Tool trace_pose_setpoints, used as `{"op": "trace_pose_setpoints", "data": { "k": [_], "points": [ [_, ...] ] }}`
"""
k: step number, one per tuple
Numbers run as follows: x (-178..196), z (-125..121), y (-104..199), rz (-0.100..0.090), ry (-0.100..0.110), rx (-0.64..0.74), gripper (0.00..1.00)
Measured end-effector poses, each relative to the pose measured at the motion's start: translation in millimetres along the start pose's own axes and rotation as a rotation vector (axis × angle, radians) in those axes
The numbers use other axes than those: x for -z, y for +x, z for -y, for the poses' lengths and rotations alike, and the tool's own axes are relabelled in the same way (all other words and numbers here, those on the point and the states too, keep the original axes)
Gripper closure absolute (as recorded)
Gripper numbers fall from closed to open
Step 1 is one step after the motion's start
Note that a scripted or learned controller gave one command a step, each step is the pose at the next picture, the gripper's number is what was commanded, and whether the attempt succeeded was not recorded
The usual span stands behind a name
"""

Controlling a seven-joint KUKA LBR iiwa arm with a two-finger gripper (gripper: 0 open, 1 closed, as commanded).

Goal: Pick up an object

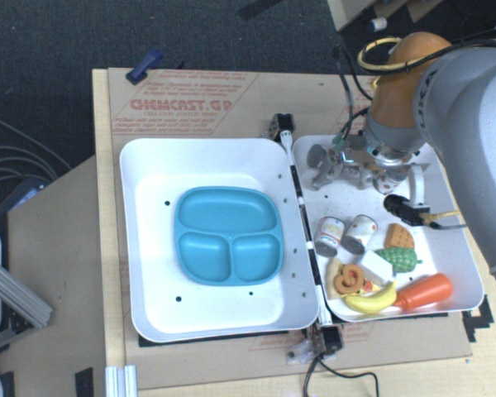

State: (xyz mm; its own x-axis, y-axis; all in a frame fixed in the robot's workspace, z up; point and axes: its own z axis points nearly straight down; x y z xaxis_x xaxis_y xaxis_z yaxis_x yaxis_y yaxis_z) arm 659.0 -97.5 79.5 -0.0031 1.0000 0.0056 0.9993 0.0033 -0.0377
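- Camera view: the gripper hovers over the far end of the right bin; whether it is wide or narrow cannot be told.
- A sound pick likely means descending squarely over one item that sits apart, such as the two small cans mid-bin.
- Near edge: yellow banana, orange carrot, pretzel-like pastry, crowded together.

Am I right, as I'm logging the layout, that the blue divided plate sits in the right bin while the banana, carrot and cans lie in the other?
Not quite: the camera view shows the blue plate in the left bin, not the right. The banana, carrot and cans lie in the other, the right bin.
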Motion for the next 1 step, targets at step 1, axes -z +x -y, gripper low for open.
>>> {"op": "trace_pose_setpoints", "data": {
  "k": [1],
  "points": [
    [0.0,0.0,0.1,0.0,0.0,0.0,0.0]
  ]
}}
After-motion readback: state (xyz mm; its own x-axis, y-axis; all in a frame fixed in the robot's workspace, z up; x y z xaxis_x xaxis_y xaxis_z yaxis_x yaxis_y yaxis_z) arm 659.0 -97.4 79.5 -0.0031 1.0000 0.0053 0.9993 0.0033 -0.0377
